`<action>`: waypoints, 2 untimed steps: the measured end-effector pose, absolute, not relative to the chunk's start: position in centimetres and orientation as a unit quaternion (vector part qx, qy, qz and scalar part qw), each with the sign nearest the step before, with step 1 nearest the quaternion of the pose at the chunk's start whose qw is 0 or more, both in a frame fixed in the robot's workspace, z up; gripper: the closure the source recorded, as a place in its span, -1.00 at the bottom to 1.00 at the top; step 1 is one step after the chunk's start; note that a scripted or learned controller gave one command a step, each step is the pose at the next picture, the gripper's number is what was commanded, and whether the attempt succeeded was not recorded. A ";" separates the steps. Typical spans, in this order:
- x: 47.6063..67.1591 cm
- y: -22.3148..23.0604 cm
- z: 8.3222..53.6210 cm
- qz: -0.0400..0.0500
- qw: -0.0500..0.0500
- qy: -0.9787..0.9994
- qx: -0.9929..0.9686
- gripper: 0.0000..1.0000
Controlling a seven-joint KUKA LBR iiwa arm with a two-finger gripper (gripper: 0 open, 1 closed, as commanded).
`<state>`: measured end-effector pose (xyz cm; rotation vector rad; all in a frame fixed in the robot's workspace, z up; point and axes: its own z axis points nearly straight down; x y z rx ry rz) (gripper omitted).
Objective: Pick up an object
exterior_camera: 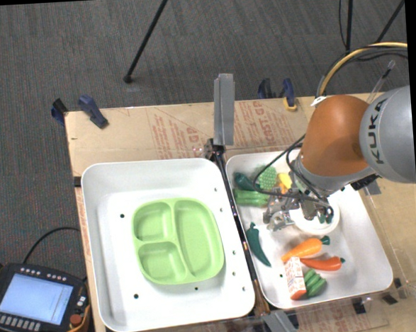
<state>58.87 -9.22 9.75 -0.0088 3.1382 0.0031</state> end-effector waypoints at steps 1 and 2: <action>58.8 -9.2 9.7 0.001 0.001 1.000 -0.003 -1.00; 60.7 -9.2 8.8 0.001 0.001 0.998 0.062 -1.00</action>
